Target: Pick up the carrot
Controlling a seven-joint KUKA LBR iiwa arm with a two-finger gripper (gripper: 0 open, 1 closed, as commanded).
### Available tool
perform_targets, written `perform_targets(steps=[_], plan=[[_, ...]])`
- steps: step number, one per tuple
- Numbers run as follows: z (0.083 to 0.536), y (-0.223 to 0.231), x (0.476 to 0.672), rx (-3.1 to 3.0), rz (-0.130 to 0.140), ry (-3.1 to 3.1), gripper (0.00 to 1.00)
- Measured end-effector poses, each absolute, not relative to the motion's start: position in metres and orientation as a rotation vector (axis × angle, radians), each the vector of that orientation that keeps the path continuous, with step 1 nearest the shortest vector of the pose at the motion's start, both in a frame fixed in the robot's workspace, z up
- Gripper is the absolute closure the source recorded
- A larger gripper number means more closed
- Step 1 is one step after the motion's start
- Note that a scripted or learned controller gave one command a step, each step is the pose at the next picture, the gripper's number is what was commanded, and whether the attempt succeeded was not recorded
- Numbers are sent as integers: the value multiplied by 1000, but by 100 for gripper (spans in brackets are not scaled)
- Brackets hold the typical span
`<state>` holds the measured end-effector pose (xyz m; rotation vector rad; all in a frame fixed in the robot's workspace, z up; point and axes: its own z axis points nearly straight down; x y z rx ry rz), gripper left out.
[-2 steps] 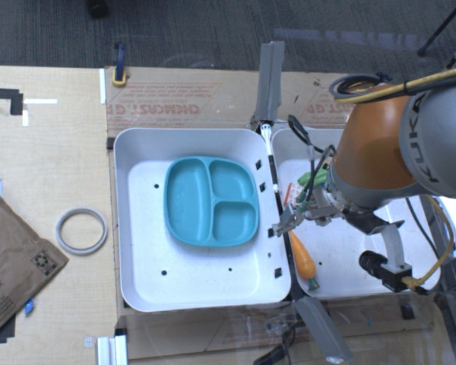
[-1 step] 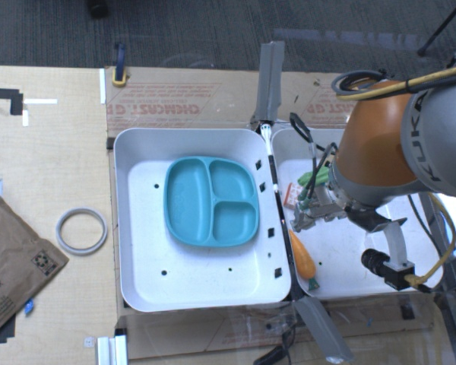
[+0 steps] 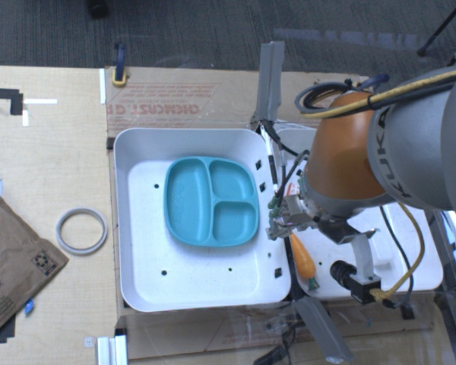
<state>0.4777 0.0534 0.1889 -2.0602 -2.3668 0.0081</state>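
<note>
Two white bins sit on the counter; the carrot (image 3: pixel 302 258) lies in the right bin (image 3: pixel 410 280), arm (image 3: pixel 365 150) poised above for grasping.

Left bin (image 3: pixel 137 226): blue divided plate (image 3: pixel 211 201) sits mid-floor, open white floor all round it, widest along the near and left walls. Right bin (image 3: pixel 418 272) is crowded: the arm's orange wrist (image 3: pixel 342 154) and cables (image 3: pixel 410 242) hang over most of it. Carrot (image 3: pixel 302 258) lies tight against the divider wall (image 3: pixel 283 272) with the arm close above, so little room on that side.
</note>
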Motion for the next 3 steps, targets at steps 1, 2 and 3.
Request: perform_targets(steps=[1,2,3], plan=[[189,17,478,-1701,5,-2637,100],[211,11,502,-2029,8,-2395,100],[216,-7,479,-1157,3,-2917,100]])
